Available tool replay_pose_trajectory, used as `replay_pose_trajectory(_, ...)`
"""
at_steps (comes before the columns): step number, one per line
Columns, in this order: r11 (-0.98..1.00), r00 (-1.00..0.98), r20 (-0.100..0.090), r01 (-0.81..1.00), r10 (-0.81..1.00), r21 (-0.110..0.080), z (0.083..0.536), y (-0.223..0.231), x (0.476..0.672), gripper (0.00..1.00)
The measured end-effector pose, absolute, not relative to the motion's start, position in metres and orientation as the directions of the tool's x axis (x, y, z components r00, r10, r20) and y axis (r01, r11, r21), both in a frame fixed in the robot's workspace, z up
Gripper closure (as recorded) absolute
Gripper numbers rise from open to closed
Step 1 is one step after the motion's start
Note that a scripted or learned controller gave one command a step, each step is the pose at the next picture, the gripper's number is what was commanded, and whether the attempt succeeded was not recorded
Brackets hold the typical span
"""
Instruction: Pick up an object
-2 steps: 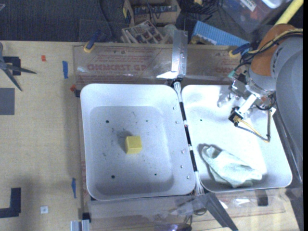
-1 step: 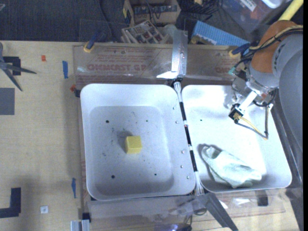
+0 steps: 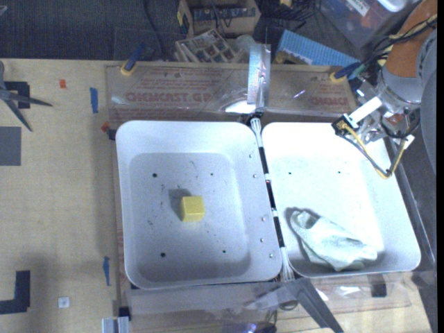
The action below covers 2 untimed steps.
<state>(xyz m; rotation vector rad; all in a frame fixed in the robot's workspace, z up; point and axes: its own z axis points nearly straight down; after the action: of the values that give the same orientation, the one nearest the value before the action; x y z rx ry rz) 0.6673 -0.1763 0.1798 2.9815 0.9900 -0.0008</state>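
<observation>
Nearest the camera, at the bottom of the single overhead view, a crumpled white cloth point(image 3: 333, 241) lay in the lower part of the right bin point(image 3: 388, 207), close to that bin's front wall. To its left, a small yellow block point(image 3: 193, 208) sat alone near the middle of the left bin point(image 3: 139, 151), well apart from every wall, on a floor speckled with dark flecks. Both shallow white bins rested side by side on a pale wooden worktop point(image 3: 55, 186). At the upper right, the grey arm with its orange band reached in, and the gripper point(image 3: 368, 127) hung over the far right corner of the right bin, well apart from both objects, with nothing visible between it and the bin floor. Whether it was spread or closed could not be told, as cables and brackets cluttered that area. Judging from this layout, several things could go wrong. A descent where the gripper hung would likely close on bare bin floor. The limp cloth might slip or only partly lift if pinched by a fold. The block, being small, could be nudged aside by a slightly off-centre approach.
</observation>
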Motion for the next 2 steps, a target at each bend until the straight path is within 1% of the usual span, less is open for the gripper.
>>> replay_pose_trajectory(1,-0.966,0.966,-0.001,0.259,0.259,0.000,0.183,-0.218,0.659,1.00)
replay_pose_trajectory(2,-0.978,0.978,-0.004,0.207,0.207,-0.003,0.146,-0.220,0.643,1.00)
